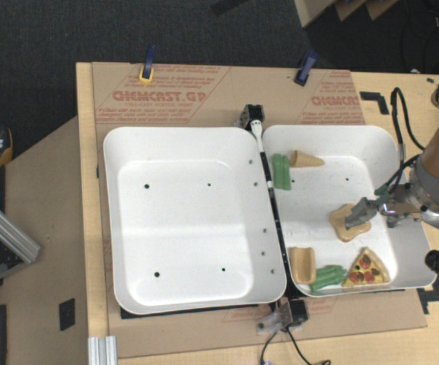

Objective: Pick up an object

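My gripper (pixel 358 214) hangs low in the right bin (pixel 322 192), reaching in from the right. Its tip rests over a tan, bread-like piece (pixel 344 227) near the bin's middle right. Along the bin's front edge lie a tan slice (pixel 302 263), a green vegetable piece (pixel 327 277) and a pizza slice (pixel 367 268). A green block (pixel 281 172) and a tan cone (pixel 306 159) lie at the bin's back left.
The left bin (pixel 181 219) sits beside the right one, with a black divider strip (pixel 268 196) between them. Both rest on a cardboard sheet (pixel 204 90) held by clamps (pixel 148 71). Cables (pixel 399 120) run at the right.
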Controlling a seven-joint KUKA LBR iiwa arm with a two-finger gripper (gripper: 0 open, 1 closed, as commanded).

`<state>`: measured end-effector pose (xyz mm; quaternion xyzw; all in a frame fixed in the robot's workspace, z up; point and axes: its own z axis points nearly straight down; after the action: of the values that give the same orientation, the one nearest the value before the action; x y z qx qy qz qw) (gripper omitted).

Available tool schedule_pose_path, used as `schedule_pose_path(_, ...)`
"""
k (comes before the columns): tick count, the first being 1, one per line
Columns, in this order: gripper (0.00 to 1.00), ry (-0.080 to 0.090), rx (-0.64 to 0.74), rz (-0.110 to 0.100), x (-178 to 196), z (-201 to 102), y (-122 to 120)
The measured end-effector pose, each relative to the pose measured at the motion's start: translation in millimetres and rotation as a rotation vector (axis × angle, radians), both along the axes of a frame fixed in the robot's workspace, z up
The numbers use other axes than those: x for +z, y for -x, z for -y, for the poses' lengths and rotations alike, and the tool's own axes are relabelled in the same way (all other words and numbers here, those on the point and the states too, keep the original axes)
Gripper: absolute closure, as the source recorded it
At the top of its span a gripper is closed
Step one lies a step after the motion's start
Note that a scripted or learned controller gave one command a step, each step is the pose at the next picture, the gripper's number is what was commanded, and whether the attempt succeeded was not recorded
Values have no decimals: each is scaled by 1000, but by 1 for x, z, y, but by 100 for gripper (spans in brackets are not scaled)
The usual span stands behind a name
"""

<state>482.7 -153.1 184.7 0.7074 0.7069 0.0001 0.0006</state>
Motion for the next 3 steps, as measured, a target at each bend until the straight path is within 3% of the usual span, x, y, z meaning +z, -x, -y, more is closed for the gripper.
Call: schedule_pose_path(3, 0, 0, 0, 0, 0, 0, 0)
